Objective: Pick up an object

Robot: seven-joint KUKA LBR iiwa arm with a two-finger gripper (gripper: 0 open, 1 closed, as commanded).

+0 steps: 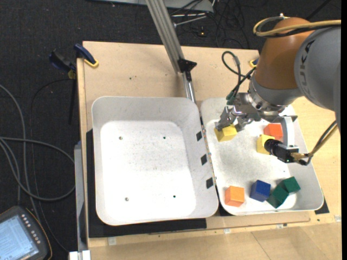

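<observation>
A robotics lab: a plywood bench (135, 64) on dark carpet, loose cables (21, 145) at nine o'clock, a teach pendant (16, 237) at seven o'clock.

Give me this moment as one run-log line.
arm: over right bin | gripper: at yellow block, grasp unconfirmed | other blocks: orange, blue, green at near edge

White letters run down the grey arm (317, 64) beside its orange band; "KU" reads clearly, the rest cut off.
</observation>
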